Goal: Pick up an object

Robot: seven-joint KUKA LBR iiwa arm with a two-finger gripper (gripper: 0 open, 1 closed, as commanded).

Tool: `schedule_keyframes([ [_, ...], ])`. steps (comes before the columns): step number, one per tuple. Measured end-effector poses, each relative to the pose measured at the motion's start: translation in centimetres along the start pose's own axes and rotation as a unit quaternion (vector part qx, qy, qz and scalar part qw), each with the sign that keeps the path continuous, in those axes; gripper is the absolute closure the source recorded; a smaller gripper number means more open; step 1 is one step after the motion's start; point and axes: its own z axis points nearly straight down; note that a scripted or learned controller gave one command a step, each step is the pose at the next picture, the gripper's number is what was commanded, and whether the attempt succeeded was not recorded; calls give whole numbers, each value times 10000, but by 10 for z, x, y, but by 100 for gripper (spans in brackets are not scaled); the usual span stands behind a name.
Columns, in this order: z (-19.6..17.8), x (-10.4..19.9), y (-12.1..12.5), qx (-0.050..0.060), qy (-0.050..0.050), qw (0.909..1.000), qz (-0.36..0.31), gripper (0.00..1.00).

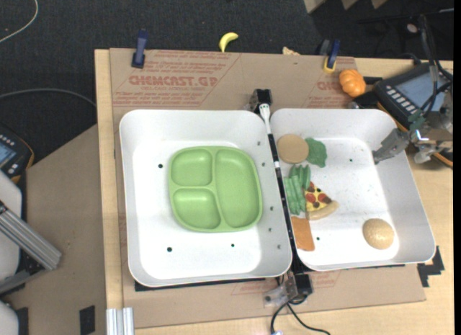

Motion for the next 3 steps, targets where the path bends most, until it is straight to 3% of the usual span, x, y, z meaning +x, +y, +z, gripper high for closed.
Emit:
schedule_keyframes([
  [1,196,66,-26,-10,19,10000,0,0],
  [2,183,63,-26,-14,-4,10000,8,100],
  [3,87,143,-27,-46,18,10000,-49,100],
])
